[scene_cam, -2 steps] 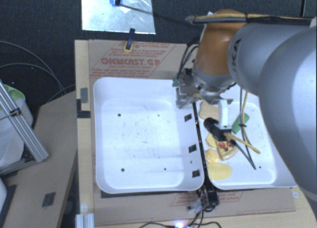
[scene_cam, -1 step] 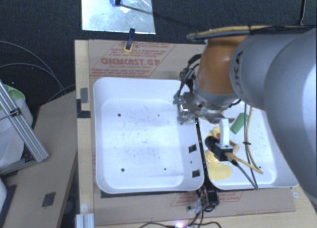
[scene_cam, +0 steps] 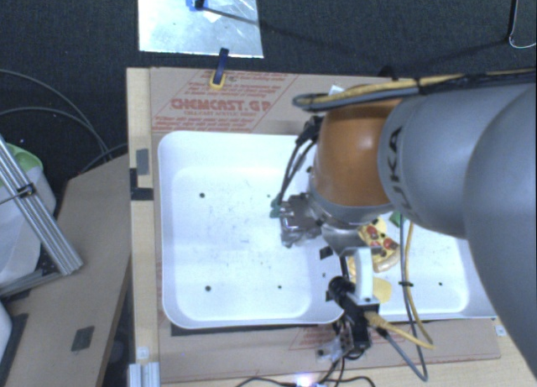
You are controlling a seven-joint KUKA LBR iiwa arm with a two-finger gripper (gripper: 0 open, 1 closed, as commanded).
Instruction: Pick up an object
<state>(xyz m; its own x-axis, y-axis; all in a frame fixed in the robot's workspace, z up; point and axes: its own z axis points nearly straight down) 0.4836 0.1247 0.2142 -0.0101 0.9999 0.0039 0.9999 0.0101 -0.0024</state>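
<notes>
Presently | arm is hanging over the seam between the bins | yellow-red object is lying in right bin, just right of the wrist | claw state: cannot tell

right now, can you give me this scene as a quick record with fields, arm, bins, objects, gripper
arm: grey arm with orange band, reaching in from the right, over the boundary between the two bins
left bin: white bin, bare floor with a few dark specks
right bin: white bin, mostly hidden by the arm
objects: yellow and red item in the right bin, partly hidden under the wrist
gripper: fingers hidden, state unclear
under bins: printed cardboard sheet
</notes>
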